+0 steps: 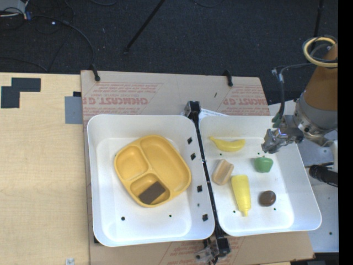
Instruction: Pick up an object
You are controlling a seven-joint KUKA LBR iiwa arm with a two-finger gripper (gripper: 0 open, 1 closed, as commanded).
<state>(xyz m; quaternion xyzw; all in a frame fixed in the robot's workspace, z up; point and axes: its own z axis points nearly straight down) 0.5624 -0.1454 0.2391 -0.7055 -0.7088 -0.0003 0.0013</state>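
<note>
You have the gripper (271,143) hanging low over the right bin (309,214), just at eleven o'clock of the green object (263,164); whether it touches that object you cannot tell; the fingers are a dark blur, so how far they stand apart cannot be told, and nothing is seen between them. Your other candidates lie in the same bin: the banana (227,144) at nine o'clock of the gripper, the tan block (223,171), the yellow bottle (241,193), and the brown ball (267,198) at six o'clock. The likely trouble: a descent off-centre could nudge the small rounded green object aside, so the fingers close on air; it may also roll toward the bin wall. The arm's upper part is cut off at three o'clock; the yellow tray (127,162) in the left bin (105,220) holds a dark piece (152,192) you cannot identify.
</note>
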